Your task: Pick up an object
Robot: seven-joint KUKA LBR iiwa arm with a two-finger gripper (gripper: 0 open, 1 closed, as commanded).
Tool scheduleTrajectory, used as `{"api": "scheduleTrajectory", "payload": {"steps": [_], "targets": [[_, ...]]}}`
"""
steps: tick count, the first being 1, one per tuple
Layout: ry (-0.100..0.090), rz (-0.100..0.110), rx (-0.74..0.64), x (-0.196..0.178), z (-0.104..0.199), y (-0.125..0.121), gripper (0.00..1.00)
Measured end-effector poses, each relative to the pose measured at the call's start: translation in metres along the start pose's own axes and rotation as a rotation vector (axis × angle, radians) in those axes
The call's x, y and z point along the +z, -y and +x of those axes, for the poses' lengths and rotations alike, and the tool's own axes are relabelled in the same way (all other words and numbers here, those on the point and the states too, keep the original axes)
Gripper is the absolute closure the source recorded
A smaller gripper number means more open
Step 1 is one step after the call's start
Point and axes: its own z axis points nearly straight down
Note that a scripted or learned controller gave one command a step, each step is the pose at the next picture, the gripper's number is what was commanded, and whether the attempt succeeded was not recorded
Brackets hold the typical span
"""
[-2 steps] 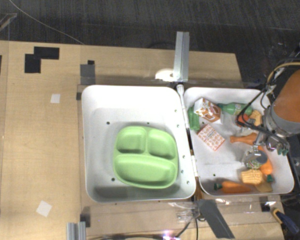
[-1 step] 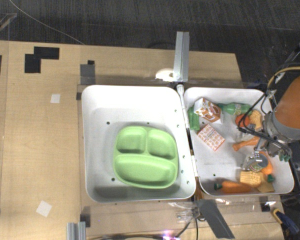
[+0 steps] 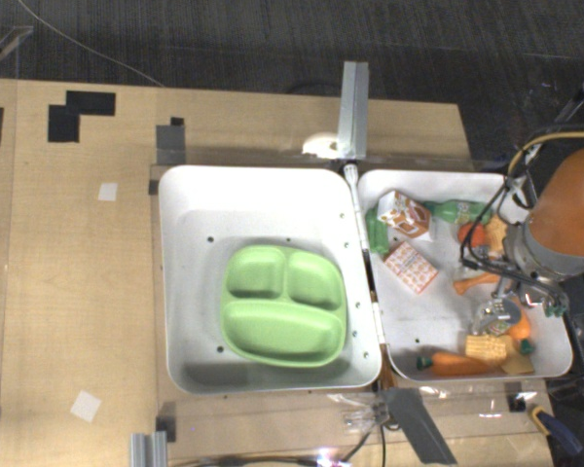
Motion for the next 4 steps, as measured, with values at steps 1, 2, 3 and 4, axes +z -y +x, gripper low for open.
{"api": "scheduleTrajectory", "payload": {"steps": [1,2,3,4], "targets": [[-0.001,-0.002,0.014,0.000,-0.004,-0.028,0.00],[-0.003,-0.002,-0.082,0.000,-0.022,-0.029,0.00],[0.002,-0.001,-0.130,-0.002,0.017,-0.061,0.00],[0.019,0.002,-0.135,-0.016,0.011,-0.062,1.00]]}}
